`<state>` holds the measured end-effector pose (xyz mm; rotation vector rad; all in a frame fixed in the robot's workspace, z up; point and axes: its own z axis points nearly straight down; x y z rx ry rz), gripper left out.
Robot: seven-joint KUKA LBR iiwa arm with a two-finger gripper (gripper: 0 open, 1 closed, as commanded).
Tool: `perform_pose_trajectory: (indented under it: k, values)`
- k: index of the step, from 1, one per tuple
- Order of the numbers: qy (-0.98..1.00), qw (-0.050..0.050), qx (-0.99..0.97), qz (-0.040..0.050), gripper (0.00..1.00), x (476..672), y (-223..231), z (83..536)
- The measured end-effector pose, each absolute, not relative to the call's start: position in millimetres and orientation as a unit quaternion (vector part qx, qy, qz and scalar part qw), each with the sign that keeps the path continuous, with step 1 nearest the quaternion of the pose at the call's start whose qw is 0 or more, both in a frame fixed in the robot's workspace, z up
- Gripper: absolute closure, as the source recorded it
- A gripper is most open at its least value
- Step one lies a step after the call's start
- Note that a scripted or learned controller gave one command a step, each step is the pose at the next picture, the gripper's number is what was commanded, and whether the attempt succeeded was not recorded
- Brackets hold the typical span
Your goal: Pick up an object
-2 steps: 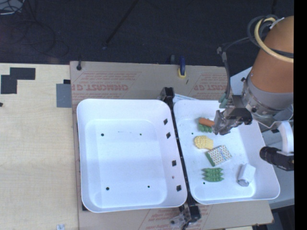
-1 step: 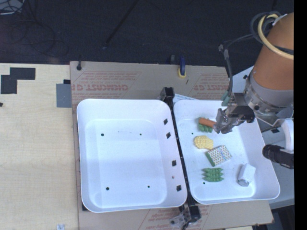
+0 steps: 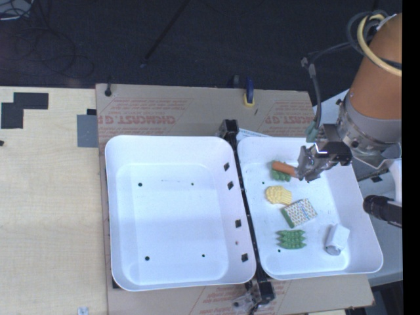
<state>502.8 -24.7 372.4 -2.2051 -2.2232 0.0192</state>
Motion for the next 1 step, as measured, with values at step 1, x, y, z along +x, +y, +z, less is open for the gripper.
perform_pose_trajectory:
  k: [1]
  values:
    - [-0.712,0.006,-0.702,0.0073,1.0,503.0,-25.1,381.5]
